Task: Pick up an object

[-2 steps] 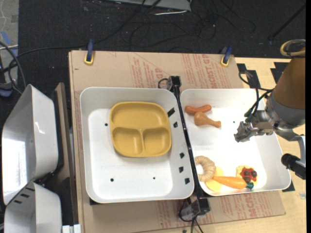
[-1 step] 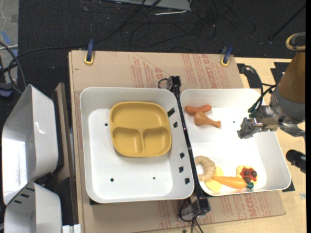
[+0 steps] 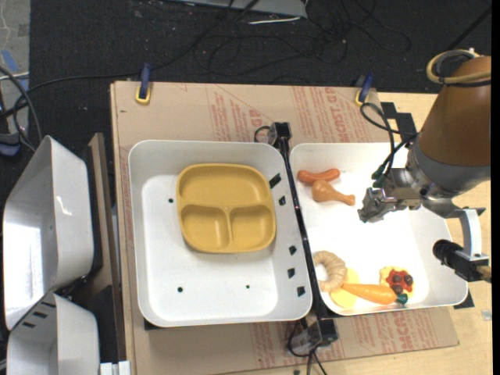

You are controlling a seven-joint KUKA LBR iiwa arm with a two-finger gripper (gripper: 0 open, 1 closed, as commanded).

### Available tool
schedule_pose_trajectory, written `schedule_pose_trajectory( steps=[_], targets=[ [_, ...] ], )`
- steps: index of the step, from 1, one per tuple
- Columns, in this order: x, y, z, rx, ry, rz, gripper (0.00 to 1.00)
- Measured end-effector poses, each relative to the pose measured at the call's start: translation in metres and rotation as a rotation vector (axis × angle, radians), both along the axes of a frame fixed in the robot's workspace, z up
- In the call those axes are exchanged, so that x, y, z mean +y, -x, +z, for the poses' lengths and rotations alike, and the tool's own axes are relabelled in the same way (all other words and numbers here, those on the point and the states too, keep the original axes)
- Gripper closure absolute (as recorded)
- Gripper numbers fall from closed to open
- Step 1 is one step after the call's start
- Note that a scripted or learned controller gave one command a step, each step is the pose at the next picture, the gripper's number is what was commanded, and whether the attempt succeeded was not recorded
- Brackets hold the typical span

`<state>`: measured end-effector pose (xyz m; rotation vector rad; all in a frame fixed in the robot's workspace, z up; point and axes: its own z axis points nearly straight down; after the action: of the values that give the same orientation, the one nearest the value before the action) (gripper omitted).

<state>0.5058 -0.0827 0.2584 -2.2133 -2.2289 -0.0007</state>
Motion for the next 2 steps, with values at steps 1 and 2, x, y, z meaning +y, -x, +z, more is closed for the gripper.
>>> schedule_pose_trajectory(
  steps=[1,2],
  targets=[
    [0.047,0.004,-0.007,0.002,0.000,0.000,1.00],
    [0.101,-0.002,-0.002,0.000,0.001,-0.001,1.00]
  ],
)
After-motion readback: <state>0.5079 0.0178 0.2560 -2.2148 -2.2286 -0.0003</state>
